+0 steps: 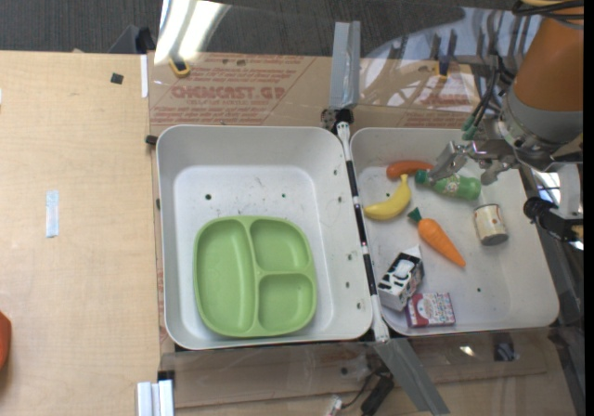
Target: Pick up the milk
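The milk (401, 277) is a small white carton with black cow patches. It lies at the front left of the right bin (520, 307), leaning against a pink box (432, 309). My gripper (469, 163) hangs at the back of the same bin, right over a green bottle (455, 186). It is open and holds nothing. The milk is well forward and left of it, untouched.
The right bin also holds a yellow banana (392, 203), an orange carrot (440, 240), a red-orange pepper (406, 168) and a small tan can (490, 224). A green divided plate (255, 275) lies in the left bin (176, 219). A divider wall (357, 219) separates the bins.
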Controlling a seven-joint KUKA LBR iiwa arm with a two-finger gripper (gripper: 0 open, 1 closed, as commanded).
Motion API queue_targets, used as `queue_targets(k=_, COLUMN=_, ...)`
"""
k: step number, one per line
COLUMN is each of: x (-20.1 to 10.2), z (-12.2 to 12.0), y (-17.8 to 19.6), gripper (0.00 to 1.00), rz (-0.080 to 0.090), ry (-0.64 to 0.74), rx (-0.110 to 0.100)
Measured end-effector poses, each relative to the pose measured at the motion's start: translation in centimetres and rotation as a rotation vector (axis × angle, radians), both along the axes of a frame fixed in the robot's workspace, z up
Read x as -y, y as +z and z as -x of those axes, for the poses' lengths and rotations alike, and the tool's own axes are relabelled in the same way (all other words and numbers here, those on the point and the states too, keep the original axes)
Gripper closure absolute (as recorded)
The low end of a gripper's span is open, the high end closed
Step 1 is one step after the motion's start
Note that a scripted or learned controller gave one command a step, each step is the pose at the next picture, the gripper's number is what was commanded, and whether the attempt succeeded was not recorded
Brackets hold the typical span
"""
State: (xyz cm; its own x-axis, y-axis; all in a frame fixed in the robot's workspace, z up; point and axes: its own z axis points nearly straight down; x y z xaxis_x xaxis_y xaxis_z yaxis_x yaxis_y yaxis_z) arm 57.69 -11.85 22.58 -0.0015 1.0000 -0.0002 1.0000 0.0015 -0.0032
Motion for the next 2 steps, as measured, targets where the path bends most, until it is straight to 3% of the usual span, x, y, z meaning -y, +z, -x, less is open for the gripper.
queue_targets(k=1, x=6.2, z=5.6, y=-9.4, gripper=0.00, rz=-0.001, ry=0.018, rx=-0.001)
queue_targets(k=2, x=10.3, z=10.0, y=-9.2, gripper=0.00, rz=-0.002, ry=0.080, rx=0.001)
